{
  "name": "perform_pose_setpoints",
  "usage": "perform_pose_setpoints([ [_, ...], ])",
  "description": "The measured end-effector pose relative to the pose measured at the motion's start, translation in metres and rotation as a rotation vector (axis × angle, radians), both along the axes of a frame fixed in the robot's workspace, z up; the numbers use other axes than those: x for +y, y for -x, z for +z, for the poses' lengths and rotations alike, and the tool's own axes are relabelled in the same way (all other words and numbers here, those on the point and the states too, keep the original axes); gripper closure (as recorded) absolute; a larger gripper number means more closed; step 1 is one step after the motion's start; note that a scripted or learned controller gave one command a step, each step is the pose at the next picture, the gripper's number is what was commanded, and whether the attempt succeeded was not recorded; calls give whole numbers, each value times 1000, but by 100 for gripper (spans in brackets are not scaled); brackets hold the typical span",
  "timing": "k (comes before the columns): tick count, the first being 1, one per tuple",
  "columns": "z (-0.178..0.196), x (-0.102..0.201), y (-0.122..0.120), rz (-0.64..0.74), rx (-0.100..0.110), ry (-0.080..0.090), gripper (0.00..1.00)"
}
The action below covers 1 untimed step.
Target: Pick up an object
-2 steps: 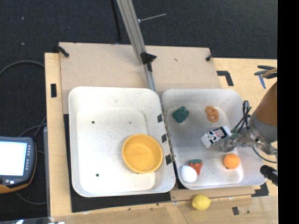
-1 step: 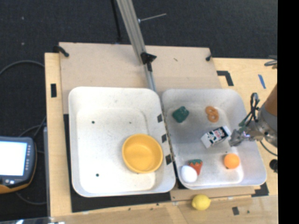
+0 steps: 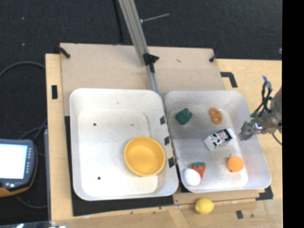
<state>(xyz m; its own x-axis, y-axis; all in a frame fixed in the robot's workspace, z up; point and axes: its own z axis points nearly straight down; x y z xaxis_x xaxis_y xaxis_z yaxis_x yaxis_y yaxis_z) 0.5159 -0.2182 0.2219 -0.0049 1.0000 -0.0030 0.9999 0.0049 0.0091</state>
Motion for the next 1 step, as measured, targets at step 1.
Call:
perform_pose_setpoints([
  [1,44,-1,-2,0,2,0,100],
])
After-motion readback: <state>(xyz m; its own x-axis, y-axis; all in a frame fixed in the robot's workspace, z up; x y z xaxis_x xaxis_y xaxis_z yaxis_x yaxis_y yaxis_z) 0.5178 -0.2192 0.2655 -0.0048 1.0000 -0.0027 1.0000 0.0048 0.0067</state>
